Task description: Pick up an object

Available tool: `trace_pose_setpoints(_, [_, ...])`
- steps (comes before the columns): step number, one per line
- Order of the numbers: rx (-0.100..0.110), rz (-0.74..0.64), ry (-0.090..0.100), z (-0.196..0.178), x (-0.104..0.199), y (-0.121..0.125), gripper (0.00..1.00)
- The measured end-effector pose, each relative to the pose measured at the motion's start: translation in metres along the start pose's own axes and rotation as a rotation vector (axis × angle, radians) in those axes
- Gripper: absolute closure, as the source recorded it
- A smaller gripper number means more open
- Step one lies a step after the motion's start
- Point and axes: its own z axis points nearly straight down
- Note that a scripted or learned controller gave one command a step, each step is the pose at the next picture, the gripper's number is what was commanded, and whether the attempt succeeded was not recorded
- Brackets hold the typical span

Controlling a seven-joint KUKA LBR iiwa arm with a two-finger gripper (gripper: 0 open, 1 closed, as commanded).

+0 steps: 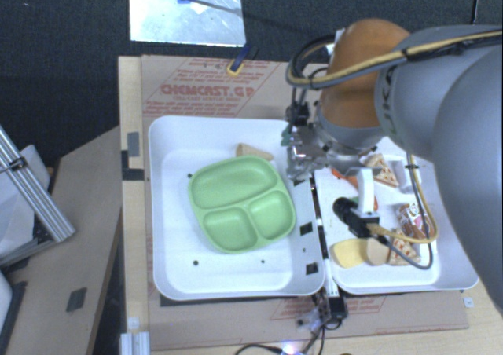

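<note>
Two white bins sat side by side, and as far as could be judged the pick was not done: every object lay flat in a bin and nothing was lifted.

The left bin (169, 212) held a green plate (240, 204) with three sections in its middle. A tan wedge (253, 151) lay just behind the plate's far edge, toward the bin's far right corner.

The right bin (452, 271) held a pizza slice (383, 171) near the far side and a yellow chunk (351, 252) near the front. A small colourful piece (410, 220) sat further right, too small to name. The arm's grey bulk covered part of this bin.

The gripper (299, 151) hung low over the ridge where the two bins met, toward the far end. It was just right of the tan wedge and apart from the plate. Could not tell whether it was spread or pressed together, because the wrist above it blocked the tip. No object showed in its grasp.

Judgement: the reach looked mostly done and the tan wedge was the closest candidate. What was left was lining up over an object, closing on it and raising it clear of the bin. The wedge was tucked against the plate and close to the bin wall, so a clean grab there looked awkward.
</note>
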Motion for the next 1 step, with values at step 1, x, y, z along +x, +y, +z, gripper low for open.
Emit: trace_pose_setpoints(1, [0.0, 0.006, -0.001, -0.0048, -0.0145, 0.0019, 1.0])
